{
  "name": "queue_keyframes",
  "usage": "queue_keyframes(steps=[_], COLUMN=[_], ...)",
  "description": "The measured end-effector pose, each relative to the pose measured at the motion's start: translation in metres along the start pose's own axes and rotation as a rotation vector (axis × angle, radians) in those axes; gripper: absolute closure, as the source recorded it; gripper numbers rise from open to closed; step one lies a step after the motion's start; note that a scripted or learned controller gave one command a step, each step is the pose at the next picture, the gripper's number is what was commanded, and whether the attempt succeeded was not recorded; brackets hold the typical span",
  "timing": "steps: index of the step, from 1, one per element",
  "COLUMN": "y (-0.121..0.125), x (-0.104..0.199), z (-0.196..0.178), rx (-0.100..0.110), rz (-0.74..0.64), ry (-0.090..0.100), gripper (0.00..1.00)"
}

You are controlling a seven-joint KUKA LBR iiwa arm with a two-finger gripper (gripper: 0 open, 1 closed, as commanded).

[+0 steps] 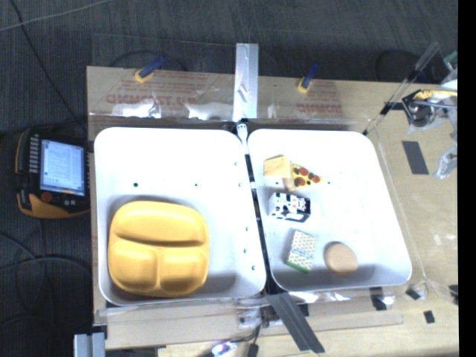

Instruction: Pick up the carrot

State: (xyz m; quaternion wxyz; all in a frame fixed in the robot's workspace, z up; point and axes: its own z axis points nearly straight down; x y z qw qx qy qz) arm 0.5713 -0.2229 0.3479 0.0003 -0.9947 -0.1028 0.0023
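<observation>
Two shallow white bins sit side by side on the bench, and the pick has yet to begin. The left bin (104, 143) holds a single large yellow loaf-shaped object (158, 247) in its near half. The right bin (379, 192) holds a scatter of small items. A pale yellow block (276, 167) lies toward the far side, with a small orange-and-red piece (303, 175) touching its right edge. A black-and-white item (289, 207) lies just nearer than those two. A green-and-white patterned box (301, 250) and a round tan disc (341, 257) lie side by side close to the near wall.

None of these is plainly carrot-shaped at this size, so which of them is the carrot cannot be told for sure. By colour the orange-and-red piece, in the far middle of the right bin, is the likeliest candidate. Whether the claw is apart or together cannot be told from this view.

The step in hand appears to be the approach, with nothing lifted and every item lying flat on the bin floors. The next move calls for reaching in from the right over the right bin and coming down on the target. It should close cleanly around that piece alone, since the yellow block touches it and the black-and-white item crowds it from the near side.
</observation>
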Motion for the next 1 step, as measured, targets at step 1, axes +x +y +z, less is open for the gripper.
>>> queue_keyframes(steps=[1], y=[-0.0010], x=[0.0007], z=[-0.0079], rx=[0.003], rz=[-0.004], ry=[-0.003], gripper=[1.00])
